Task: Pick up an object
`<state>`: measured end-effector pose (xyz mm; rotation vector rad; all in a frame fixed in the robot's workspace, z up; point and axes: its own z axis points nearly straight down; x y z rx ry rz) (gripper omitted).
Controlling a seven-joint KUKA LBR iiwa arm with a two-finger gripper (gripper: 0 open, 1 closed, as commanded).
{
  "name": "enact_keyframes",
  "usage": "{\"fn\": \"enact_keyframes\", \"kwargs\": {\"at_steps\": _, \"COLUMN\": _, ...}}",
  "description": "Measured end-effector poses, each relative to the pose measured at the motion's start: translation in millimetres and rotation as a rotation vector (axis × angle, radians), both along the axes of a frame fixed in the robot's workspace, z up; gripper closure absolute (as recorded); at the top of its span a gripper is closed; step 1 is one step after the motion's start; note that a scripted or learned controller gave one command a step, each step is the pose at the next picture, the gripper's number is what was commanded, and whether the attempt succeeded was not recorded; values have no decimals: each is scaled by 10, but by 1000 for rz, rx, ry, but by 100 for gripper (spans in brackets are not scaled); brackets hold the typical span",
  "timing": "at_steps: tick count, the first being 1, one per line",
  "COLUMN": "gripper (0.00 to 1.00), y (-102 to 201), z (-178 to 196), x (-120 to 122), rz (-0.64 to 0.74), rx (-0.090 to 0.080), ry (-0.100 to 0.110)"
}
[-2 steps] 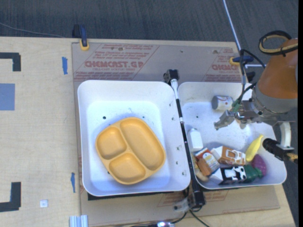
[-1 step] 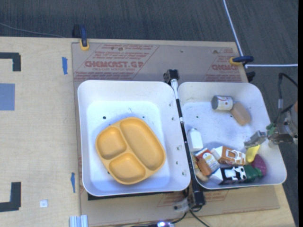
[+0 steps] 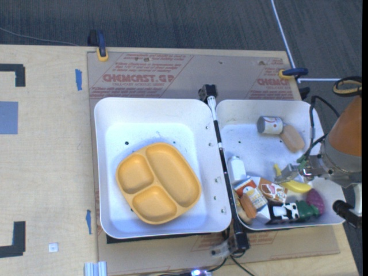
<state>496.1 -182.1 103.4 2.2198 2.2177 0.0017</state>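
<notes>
The right bin (image 3: 253, 104) holds several small objects. A grey can (image 3: 270, 125) lies at its back beside a tan oval piece (image 3: 292, 137). A white bottle (image 3: 236, 168) stands near the left wall. At the front lie an orange carton (image 3: 251, 193), a round snack pack (image 3: 272, 191), a yellow banana (image 3: 299, 186), a purple fruit (image 3: 315, 199) and a black-and-white toy cow (image 3: 284, 211). My gripper (image 3: 296, 171) hangs low over the bin's right side, just behind the banana, and I see nothing lifted in it. The arm's orange band (image 3: 348, 132) rises at the right edge.
The left bin (image 3: 115, 131) carries a yellow three-compartment plate (image 3: 158, 181). A black clamp (image 3: 207, 92) sits where the two bins meet at the back. Cables run along the right bin's far right side. A cardboard sheet (image 3: 172, 73) lies under both bins.
</notes>
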Motion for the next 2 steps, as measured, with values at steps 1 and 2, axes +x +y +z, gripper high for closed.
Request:
{"fn": "enact_keyframes", "kwargs": {"at_steps": 1, "gripper": 100, "y": 4, "z": 99, "x": 10, "rz": 1, "rx": -1, "ry": -3}}
{"fn": "enact_keyframes", "kwargs": {"at_steps": 2, "gripper": 100, "y": 563, "z": 415, "x": 954, "rz": 2, "rx": 2, "ry": 1}}
